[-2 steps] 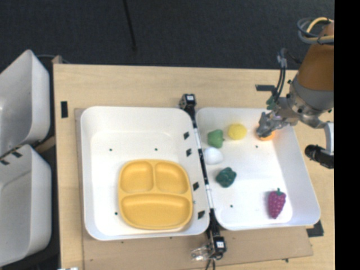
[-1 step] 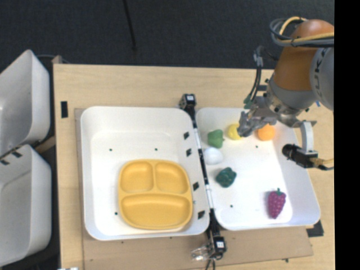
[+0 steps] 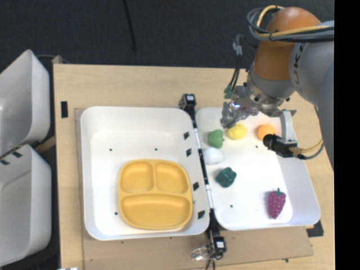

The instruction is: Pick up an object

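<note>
2 bins [image 3: 90, 151] – 1 tray [image 3: 154, 194] – 6 toy foods [image 3: 226, 176].

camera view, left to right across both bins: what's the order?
yellow divided tray → white egg-shaped object → dark green object → yellow object, with the claw just above it → orange object → purple grapes. The light green object is left out: it overlaps the white one in x.

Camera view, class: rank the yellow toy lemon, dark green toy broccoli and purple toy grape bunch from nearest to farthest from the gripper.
1. Yellow toy lemon, right beside the gripper.
2. Dark green toy broccoli, mid-bin.
3. Purple toy grape bunch, the bin's near right corner.
</note>
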Controlling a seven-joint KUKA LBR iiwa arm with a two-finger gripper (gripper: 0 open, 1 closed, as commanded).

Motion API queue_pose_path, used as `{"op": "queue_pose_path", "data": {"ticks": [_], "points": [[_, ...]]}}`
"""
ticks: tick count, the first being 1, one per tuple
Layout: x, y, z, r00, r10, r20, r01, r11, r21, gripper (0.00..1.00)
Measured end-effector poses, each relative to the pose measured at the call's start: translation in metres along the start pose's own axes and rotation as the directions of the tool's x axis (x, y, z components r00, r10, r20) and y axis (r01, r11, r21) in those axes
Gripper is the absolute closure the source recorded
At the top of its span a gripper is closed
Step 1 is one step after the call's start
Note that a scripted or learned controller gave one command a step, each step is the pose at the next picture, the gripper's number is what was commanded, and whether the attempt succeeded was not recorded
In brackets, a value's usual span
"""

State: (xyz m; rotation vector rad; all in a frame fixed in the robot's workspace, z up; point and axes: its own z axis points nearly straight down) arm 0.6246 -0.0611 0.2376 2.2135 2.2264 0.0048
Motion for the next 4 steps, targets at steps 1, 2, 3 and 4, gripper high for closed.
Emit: {"op": "queue_pose_path", "data": {"ticks": [1, 2, 3, 4], "points": [[0.043, 0.009, 0.005, 1.0, 0.0, 0.001, 0.0, 1.0, 0.002, 1.0], [0.094, 0.025, 0.009, 1.0, 0.0, 0.001, 0.0, 1.0, 0.001, 1.0], [0.14, 0.039, -0.002, 1.0, 0.0, -0.001, 0.0, 1.0, 0.001, 1.0], [0.137, 0.038, -0.001, 1.0, 0.002, 0.002, -0.002, 1.0, 0.003, 0.0]]}}
